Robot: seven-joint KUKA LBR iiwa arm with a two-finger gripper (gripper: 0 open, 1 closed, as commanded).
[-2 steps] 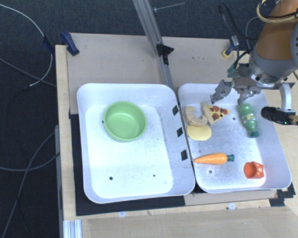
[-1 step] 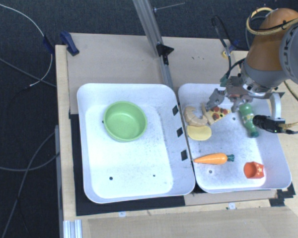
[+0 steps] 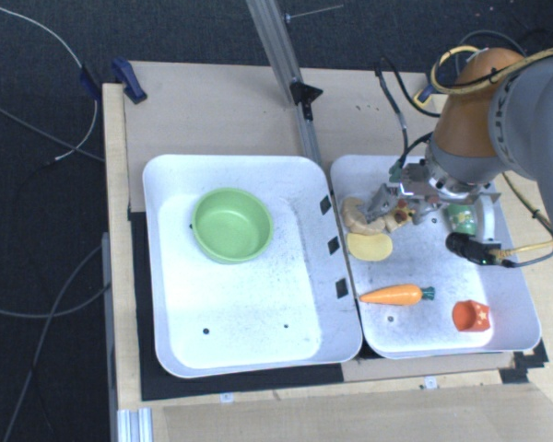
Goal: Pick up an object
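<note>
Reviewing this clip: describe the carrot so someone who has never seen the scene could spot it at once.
Start at the right bin, the one the arm reaches into. In its front half, nearer the camera, the carrot lies flat on its side. It is the long, tapered orange piece with a green stem end, unlike the pale yellow piece behind it and the small orange-red object to its right.

My hand (image 3: 394, 207) sits over the tan piece (image 3: 354, 214) just above the yellow slice (image 3: 370, 247), covering its right part. My wrist hides most of a green thing (image 3: 461, 216) beside it; I cannot tell what it is. The picture's right edge cuts off my arm (image 3: 525, 109).
</note>
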